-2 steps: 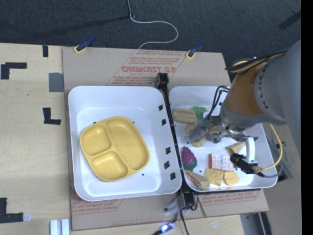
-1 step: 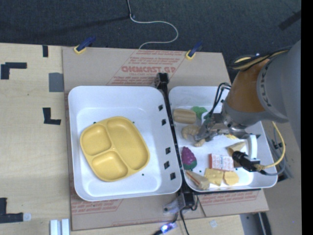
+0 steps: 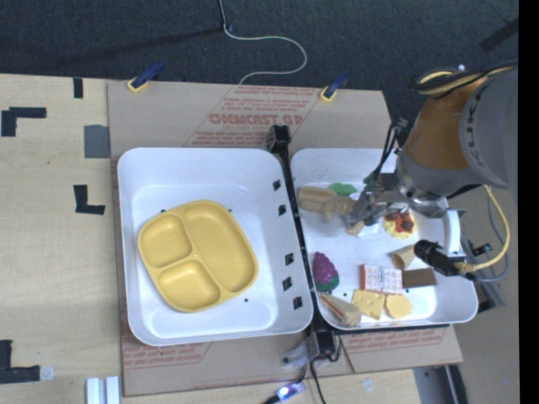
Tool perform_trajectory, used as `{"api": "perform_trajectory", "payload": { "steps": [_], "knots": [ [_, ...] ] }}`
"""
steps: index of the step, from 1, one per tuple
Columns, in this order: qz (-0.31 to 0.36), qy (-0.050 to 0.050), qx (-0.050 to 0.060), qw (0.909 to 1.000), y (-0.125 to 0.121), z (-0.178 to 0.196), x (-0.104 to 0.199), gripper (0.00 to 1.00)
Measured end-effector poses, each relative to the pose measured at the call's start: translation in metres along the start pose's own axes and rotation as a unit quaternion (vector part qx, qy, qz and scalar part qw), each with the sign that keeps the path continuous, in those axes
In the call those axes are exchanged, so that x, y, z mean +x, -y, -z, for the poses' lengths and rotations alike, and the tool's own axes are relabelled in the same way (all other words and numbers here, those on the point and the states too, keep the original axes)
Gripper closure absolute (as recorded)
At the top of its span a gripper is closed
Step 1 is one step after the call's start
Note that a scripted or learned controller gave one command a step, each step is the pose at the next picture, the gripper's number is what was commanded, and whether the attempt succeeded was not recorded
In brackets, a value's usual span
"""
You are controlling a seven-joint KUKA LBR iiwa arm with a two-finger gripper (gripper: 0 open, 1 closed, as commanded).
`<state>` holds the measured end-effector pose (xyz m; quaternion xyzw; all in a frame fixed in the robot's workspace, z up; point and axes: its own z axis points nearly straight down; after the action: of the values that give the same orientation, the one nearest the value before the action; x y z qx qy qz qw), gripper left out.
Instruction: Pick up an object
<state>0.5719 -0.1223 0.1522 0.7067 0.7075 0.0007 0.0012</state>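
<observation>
Two bins sat side by side on the bench. In the left bin (image 3: pixel 143 171), a divided tray (image 3: pixel 197 253) lay near its middle. The right bin (image 3: pixel 324 160) held a cluster of toy foods (image 3: pixel 370 293) along its near edge and centre, with a bread-shaped piece (image 3: pixel 317 199) near its left wall. The gripper (image 3: pixel 364 213) hung over the right bin's centre, just right of that piece.

Surface (image 3: pixel 50 251): I see pale wood with black tape marks.
Cardboard sheet (image 3: pixel 253 116): brown, red print, clipped by blue-yellow clamps (image 3: pixel 145 77).
Floor (image 3: pixel 109 15): dark carpet; white cable (image 3: pixel 269 45) trails across.
</observation>
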Motion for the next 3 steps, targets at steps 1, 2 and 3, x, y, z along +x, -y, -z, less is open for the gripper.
{"api": "perform_trajectory", "payload": {
  "steps": [1, 2, 3],
  "knots": [
    [0.000, 0.000, -0.001, 1.0000, 0.005, 0.059, -0.005, 1.00],
    [0.000, 0.000, 0.001, 1.0000, 0.005, 0.073, -0.004, 1.00],
    [0.002, -0.001, 0.001, 1.0000, -0.033, 0.080, 0.027, 1.00]
  ]
}}
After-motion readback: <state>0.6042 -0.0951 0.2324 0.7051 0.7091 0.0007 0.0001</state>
